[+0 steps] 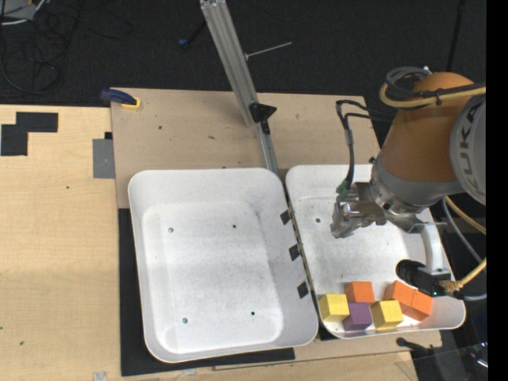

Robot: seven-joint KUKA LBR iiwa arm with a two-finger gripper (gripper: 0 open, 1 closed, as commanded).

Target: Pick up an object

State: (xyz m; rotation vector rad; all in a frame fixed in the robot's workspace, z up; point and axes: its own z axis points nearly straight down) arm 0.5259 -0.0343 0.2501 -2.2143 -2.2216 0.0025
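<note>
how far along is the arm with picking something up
Nothing looks picked up yet. The pincer hangs over the middle of the right bin, apart from the blocks. The yellow block, purple block and orange block lie at the bin's near end. Reaching, gripping and lifting remain.

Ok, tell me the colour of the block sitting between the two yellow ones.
Purple block, seen in the camera view, at the right bin's near edge.

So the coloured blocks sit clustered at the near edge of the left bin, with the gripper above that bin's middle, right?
Not quite: the blocks lie in the right bin, as the camera view shows. They do cluster at its near edge, with the gripper above that bin's middle.
</note>
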